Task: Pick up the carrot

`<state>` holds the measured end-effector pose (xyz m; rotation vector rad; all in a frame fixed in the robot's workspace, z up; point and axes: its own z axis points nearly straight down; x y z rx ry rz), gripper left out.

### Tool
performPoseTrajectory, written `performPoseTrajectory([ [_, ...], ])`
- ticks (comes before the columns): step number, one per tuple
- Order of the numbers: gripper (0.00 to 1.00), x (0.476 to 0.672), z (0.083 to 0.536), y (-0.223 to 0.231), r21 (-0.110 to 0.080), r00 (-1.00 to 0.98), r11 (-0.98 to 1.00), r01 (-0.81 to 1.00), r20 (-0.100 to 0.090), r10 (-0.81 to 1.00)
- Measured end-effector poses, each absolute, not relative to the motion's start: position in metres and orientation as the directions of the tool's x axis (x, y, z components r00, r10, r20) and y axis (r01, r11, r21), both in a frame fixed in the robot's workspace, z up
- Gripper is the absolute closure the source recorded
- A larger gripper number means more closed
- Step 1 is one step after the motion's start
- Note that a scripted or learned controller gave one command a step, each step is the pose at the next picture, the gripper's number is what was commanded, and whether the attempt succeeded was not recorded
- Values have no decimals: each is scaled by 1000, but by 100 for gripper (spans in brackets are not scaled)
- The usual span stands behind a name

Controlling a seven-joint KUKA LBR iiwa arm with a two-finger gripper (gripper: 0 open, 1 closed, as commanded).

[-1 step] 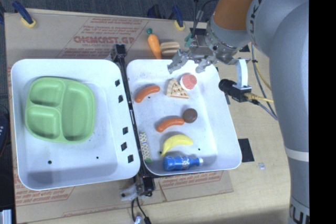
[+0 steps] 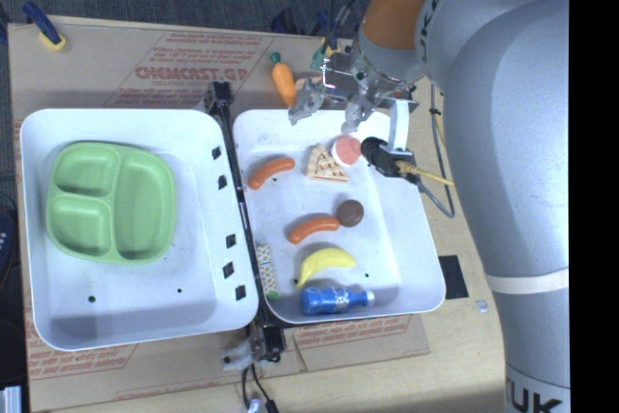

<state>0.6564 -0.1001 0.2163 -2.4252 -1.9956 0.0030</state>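
Note:
The carrot (image 2: pixel 282 82), orange with a small green top, lies on the cardboard just beyond the far rim of the right bin (image 2: pixel 411 242), outside it. My gripper (image 2: pixel 327 111) hangs over that bin's far edge, just right of and slightly nearer than the carrot. Its two fingers (image 2: pixel 301 105) are spread apart, open, with nothing between them. The left finger is close beside the carrot's lower end, and I cannot tell if it touches.
The right bin holds two sausages (image 2: pixel 269 171) (image 2: pixel 312 227), a waffle wedge (image 2: pixel 327 163), a pink round piece (image 2: pixel 347 150), a brown disc (image 2: pixel 350 213), a banana (image 2: pixel 324 262) and a blue bottle (image 2: pixel 334 300). A green divided plate (image 2: pixel 111 200) lies in the left bin (image 2: pixel 39 305).

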Motion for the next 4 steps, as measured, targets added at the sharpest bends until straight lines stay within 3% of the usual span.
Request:
performPoseTrajectory([
  [1,0,656,192,-63,-7,432,-432,902,-1,902],
  [2,0,649,125,-101,-7,603,-603,798,-3,798],
  [3,0,655,192,-70,-4,729,-729,684,-2,685],
  [4,0,637,100,-104,-6,828,-828,561,-5,561],
])
